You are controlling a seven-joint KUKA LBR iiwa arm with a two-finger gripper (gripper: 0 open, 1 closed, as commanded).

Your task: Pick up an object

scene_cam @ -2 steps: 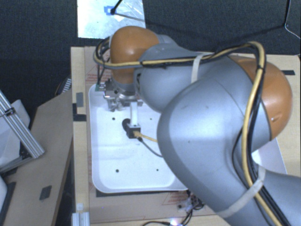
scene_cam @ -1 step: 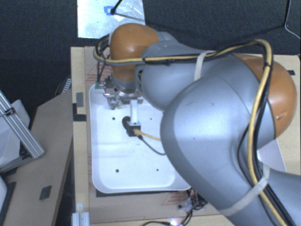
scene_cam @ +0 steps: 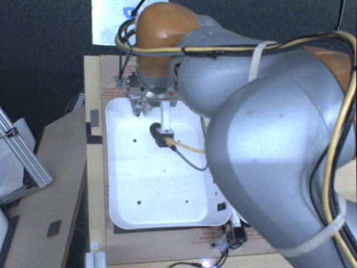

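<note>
You've got the big grey robot arm (scene_cam: 268, 149) coming in from the right and covering most of that side, w/ its rounded orange band (scene_cam: 162, 29) at top centre, just above the wrist. Below the band the metal two-finger gripper (scene_cam: 152, 106) hangs over the far end of the shallow white plastic bin (scene_cam: 156, 183), near the bin's back rim. You can't tell from this angle whether the gripper is released or clenched, or whether it's grasping anything; the wrist and arm hide too much. Just under it, approx. over the bin's upper middle, there's a small black block (scene_cam: 162, 134) w/ a thin yellow cable (scene_cam: 187, 148) running off it to the right, under the arm. You can't tell if that block is part of the tool or a loose object to pick, nor if it touches the bin floor. The bin floor around it is plain white w/ a few tiny dark dots (scene_cam: 139, 202), e.g. two toward the near rim and one on the left; too small to say what they are. A small dark tab (scene_cam: 221, 206) sits at the bin's right rim, next to the arm. The bin rests on a tan flat bench top (scene_cam: 95, 166). Beyond the bin, at top, there's a pale rectangular sheet (scene_cam: 114, 15) w/ a blue mark, against a dark backdrop. At far left you see a silver slotted metal rail (scene_cam: 25, 155), tilted, well apart from the bin.
</note>
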